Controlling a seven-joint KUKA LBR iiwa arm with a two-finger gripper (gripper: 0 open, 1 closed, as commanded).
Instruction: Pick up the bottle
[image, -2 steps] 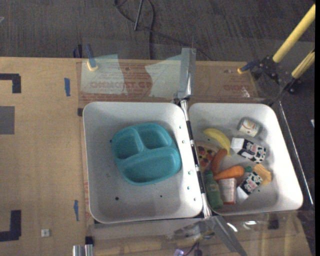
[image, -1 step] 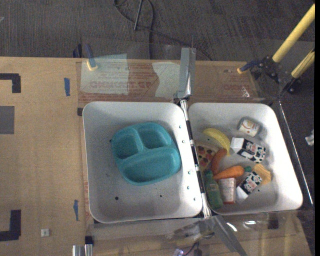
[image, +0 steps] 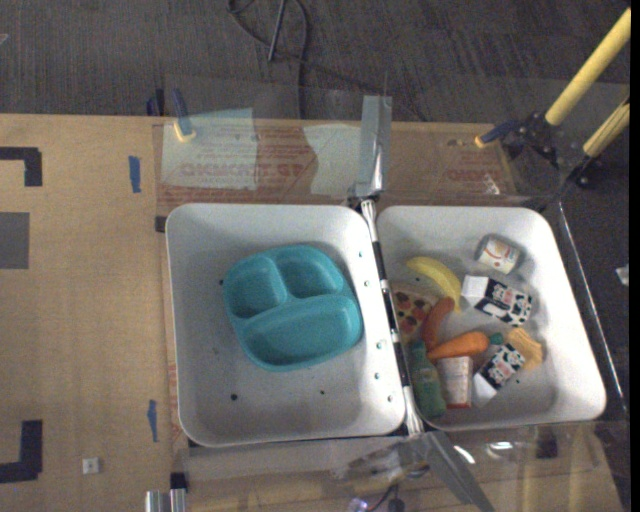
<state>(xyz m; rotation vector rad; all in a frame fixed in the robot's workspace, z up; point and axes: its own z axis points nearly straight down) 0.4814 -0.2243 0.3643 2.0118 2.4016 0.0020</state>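
- We see two white bins side by side on the bench: left bin (image: 182, 330), right bin (image: 584, 345).
- Bottle (image: 428, 380): green, lying on its side in the right bin, close along that bin's left wall, near the front-left corner.
- The bottle's long axis runs roughly front to back, and the top end looks to point towards the back, but it's too small for us to be sure.
- A white tub with a red label (image: 455, 381) lies just beside the bottle on its right, probably touching.
- An orange carrot (image: 458, 346) lies crosswise just behind the tub and close to the bottle's upper end.
- A reddish sausage-like piece (image: 437, 320) sits tilted behind the carrot, next to a pizza slice (image: 406, 308) against the left wall.
- A banana (image: 435, 276) lies further back in the right bin.
- Two cow-print cartons: one mid-right (image: 503, 301), one towards the front (image: 503, 366). There's a yellow piece (image: 527, 348) beside the front one.
- A small white can (image: 497, 253) lies near the back-right corner.
- The left bin holds a teal divided plate (image: 292, 305), lying flat near the middle.
- Gripper: we cannot tell how far open it is or whether it has hold of anything; nothing is touching the bottle from above.
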